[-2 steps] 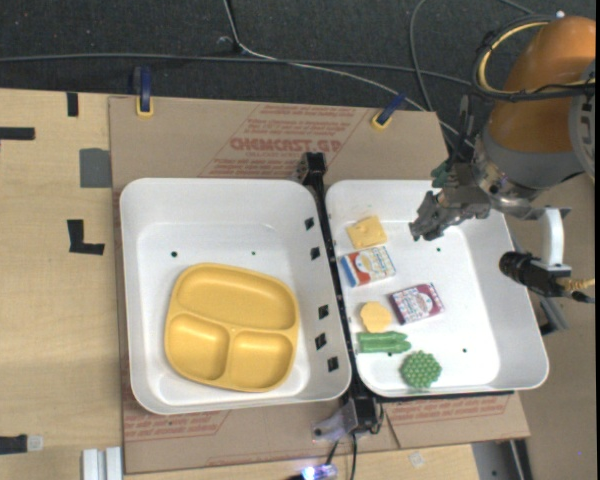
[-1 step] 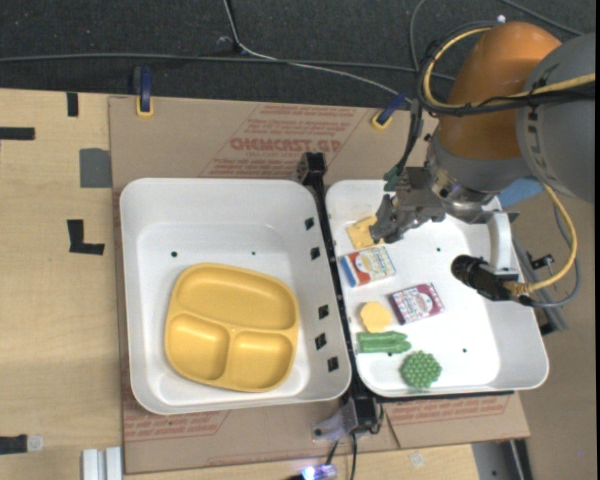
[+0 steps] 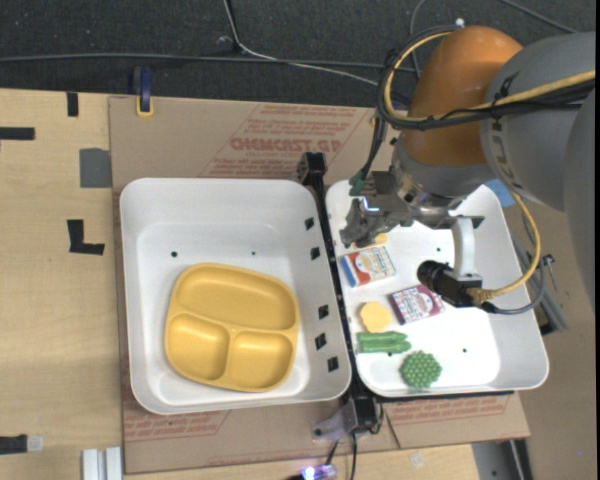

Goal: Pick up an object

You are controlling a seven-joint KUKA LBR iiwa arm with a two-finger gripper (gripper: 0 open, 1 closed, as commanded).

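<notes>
The right bin holds several small objects: a red and white carton, a purple packet, a yellow round piece, a green bean pod and a green bumpy ball. My gripper hangs low over the bin's far left corner, just above the carton. A small yellow bit shows right beside it. The arm's orange band and grey wrist hide the bin's far side.
The left bin carries a yellow divided tray. A black divider runs between the bins. Cables loop over the arm and across the dark backdrop. Cardboard lies under both bins.
</notes>
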